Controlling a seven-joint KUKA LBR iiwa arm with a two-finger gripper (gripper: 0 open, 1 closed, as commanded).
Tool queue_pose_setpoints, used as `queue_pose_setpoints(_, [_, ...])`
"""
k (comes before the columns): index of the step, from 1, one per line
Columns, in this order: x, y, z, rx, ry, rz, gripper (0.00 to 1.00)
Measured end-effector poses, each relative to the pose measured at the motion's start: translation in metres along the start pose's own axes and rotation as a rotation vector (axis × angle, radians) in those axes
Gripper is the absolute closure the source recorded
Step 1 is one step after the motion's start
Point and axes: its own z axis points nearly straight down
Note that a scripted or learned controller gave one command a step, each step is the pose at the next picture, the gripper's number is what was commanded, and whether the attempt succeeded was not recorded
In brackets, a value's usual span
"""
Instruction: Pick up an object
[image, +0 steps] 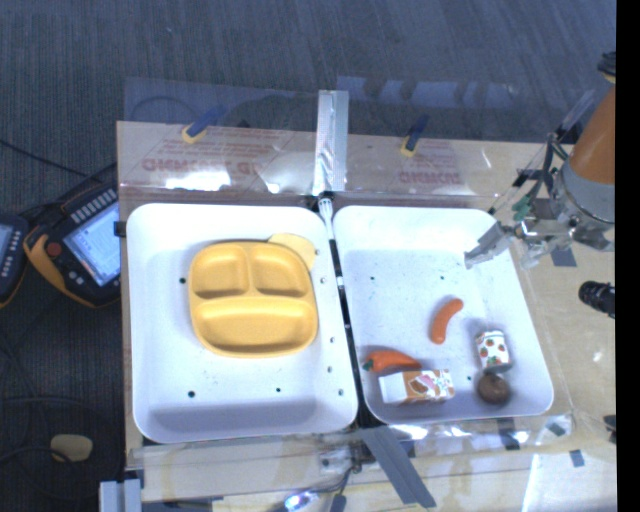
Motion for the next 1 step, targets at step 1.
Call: queue_pose_setpoints(1, [0.007, -0.0106, 0.144, 0.002, -0.002, 0.223, 0.0])
